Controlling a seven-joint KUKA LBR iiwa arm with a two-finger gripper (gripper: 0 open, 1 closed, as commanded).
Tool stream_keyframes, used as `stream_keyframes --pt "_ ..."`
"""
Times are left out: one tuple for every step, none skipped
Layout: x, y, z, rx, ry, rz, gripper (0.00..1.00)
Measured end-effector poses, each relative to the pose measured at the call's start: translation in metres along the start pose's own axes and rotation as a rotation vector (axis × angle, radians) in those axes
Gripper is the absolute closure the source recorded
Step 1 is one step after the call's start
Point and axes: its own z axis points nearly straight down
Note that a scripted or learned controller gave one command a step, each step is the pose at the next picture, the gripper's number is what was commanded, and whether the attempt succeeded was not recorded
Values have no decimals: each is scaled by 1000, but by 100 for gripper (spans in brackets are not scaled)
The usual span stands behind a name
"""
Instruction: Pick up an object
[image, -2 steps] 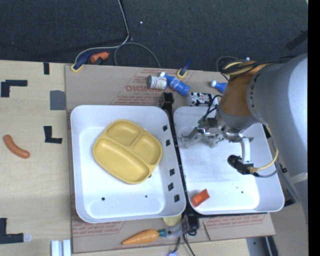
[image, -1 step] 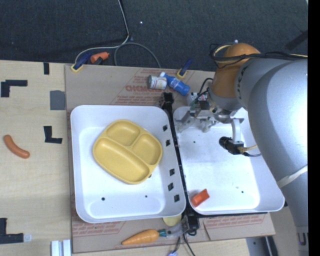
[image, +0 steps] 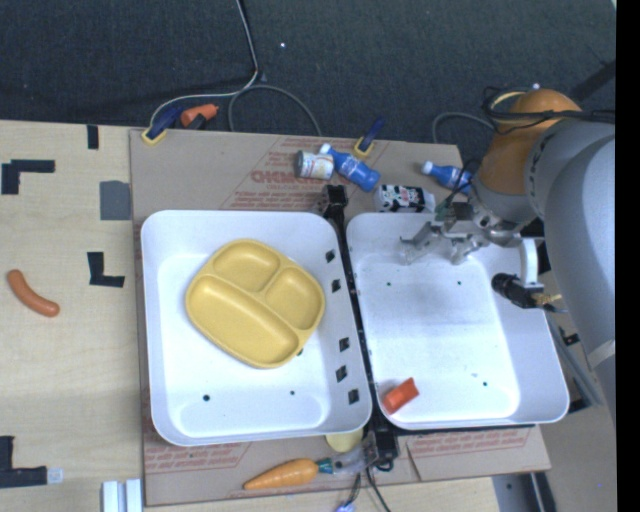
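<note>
A yellow divided plate (image: 258, 300) lies in the left bin (image: 170, 400). A small orange-red block (image: 400, 394) rests near the front edge of the right bin (image: 500, 395). My gripper (image: 440, 246) hovers over the back edge of the right bin, far from the block. Its fingers (image: 413, 243) are spread apart with nothing between them. The grey arm with its orange band (image: 520, 140) comes in from the right.
Behind the bins lie a blue-and-white bottle (image: 340, 165) and other small items (image: 405, 198). A carrot (image: 282, 475) sits on the cardboard in front of the bins. A sausage (image: 30, 293) lies on the bench at far left. Clamps and cables line the cardboard's back edge.
</note>
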Motion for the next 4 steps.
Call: stream_keyframes --pt "88 -16 -2 1 3 -12 0" --pt "80 2 3 0 4 -7 0" --pt "75 1 -4 0 4 -7 0" --pt "75 1 -11 1 4 -7 0"
